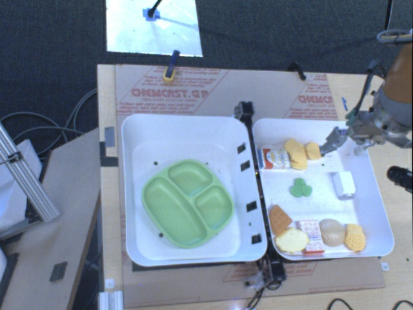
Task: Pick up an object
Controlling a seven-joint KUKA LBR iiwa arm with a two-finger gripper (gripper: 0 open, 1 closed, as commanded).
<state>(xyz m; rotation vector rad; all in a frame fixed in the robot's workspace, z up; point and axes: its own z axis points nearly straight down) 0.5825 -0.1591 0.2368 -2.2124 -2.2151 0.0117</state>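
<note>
The right bin (377,202) holds several toy food items. Two yellow pieces (297,154) and a red-and-white packet (273,158) lie near its far left. A green piece (300,188) sits in the middle, with a white block (344,184) to its right. Along the near edge are a brown cracker (279,217), a yellow bun (292,240), a pale round piece (332,231) and a yellow waffle round (354,237). My gripper (334,139) hangs over the bin's far right part, just right of the smaller yellow piece (313,150). Nothing shows in it.
The left bin (139,147) holds a green divided tray (187,202). A black divider with clips (250,173) runs between the bins. The arm (393,102) comes in from the right over the right bin's far corner. Cables lie on the bench's far edge.
</note>
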